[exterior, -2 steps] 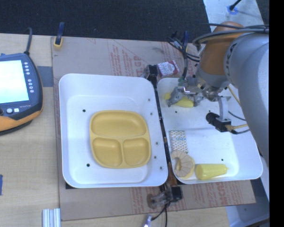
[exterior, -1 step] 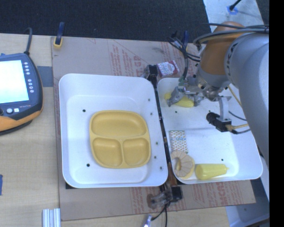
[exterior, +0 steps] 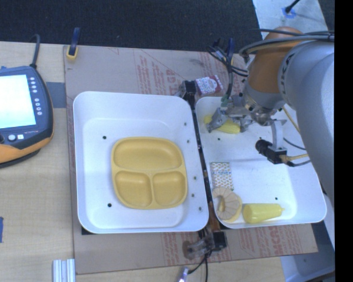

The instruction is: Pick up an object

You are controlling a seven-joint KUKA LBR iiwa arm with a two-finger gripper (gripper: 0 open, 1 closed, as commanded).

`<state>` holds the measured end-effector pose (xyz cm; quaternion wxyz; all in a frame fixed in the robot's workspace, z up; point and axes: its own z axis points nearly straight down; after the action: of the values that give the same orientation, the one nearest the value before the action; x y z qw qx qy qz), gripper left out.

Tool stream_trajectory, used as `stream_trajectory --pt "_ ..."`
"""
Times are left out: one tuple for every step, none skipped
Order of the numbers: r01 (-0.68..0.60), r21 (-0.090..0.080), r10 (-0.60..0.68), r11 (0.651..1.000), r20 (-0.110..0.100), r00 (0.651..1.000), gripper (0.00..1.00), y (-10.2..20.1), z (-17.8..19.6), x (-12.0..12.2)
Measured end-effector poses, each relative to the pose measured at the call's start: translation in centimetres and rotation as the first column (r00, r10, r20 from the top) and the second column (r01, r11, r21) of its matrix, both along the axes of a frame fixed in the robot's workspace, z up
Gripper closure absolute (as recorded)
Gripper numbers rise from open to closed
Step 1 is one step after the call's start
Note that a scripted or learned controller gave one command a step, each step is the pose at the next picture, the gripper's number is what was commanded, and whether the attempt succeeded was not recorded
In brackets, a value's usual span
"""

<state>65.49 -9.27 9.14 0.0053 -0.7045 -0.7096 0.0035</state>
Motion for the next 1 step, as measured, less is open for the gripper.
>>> stream_trajectory --pt "-0.002 -0.002 0.002 1.0 -0.012 1.0 1.0 -0.2 0.85 -0.28"
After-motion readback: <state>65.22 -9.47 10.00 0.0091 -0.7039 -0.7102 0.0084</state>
